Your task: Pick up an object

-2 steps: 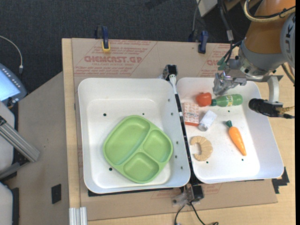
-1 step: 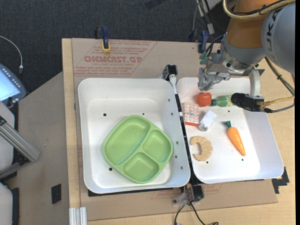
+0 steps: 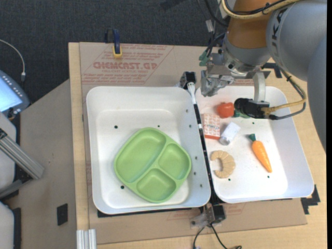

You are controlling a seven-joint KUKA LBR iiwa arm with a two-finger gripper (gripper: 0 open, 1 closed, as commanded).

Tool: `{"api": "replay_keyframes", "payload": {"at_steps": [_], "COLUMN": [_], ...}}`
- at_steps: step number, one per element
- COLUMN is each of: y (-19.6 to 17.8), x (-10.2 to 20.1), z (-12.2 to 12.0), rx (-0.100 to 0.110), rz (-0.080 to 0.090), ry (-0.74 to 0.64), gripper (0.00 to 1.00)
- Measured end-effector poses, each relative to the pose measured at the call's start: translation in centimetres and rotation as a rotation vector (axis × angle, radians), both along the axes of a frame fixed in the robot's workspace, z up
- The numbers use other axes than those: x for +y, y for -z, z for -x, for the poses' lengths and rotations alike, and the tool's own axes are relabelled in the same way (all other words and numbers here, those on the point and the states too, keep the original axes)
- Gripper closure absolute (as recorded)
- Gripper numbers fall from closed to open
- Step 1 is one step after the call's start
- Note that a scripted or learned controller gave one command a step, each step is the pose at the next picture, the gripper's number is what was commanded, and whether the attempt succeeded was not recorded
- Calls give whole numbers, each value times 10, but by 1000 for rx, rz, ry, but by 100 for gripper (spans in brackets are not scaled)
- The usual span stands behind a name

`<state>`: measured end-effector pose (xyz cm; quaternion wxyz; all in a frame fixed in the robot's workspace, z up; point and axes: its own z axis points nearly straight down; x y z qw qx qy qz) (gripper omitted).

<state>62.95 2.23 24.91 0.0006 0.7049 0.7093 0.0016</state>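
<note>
Plastic, light and stiff by my guess, the carrot [image 3: 261,155] lay nearest in the right bin [image 3: 295,185], best pinched across its thick orange middle. Farther back sat the red tomato [image 3: 225,109], rounder and likelier to slip. Beyond it hovered the gripper [image 3: 212,87], just behind the tomato and holding nothing.

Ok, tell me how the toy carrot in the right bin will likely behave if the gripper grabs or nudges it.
The carrot looks like smooth, rigid plastic, so it probably stays stiff and may slip between hard fingers. Its tapered, rounded body suggests it could roll or pivot when nudged. It lies flat on the right bin, apart from the other pieces, so a push likely shifts only it.
</note>
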Motion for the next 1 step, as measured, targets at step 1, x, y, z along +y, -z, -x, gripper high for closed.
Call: {"api": "replay_keyframes", "payload": {"at_steps": [1], "y": [22], "x": [54], "z": [-12], "rx": [2], "rz": [0], "ry": [0], "gripper": [100]}}
